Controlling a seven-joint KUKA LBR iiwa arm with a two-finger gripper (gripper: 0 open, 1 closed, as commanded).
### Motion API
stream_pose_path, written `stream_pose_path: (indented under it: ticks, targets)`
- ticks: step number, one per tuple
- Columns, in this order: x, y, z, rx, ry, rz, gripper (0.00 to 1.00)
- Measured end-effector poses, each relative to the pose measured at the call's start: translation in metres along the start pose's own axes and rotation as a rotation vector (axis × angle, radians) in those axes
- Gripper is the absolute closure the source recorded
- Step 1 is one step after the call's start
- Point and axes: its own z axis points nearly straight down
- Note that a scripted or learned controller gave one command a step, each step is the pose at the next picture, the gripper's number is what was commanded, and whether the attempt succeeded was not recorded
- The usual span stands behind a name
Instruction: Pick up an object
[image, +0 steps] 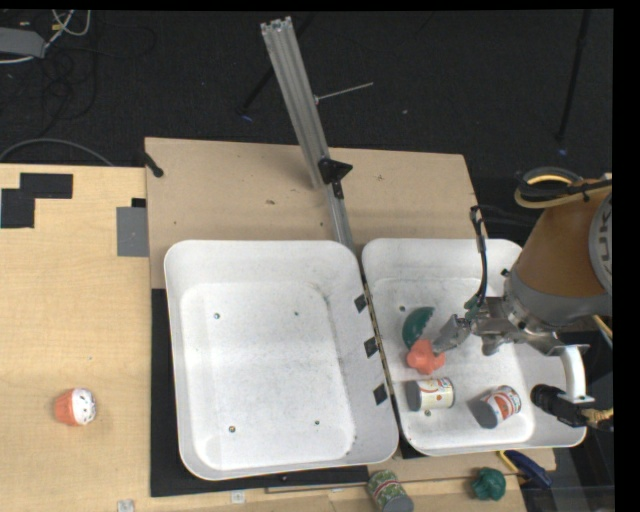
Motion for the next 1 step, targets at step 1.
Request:
stream_pose_path:
  ticks: [1]
  targets:
    - [-0.0023,0.0004,-0.0125,-0.003,-0.001,0.005,1.00]
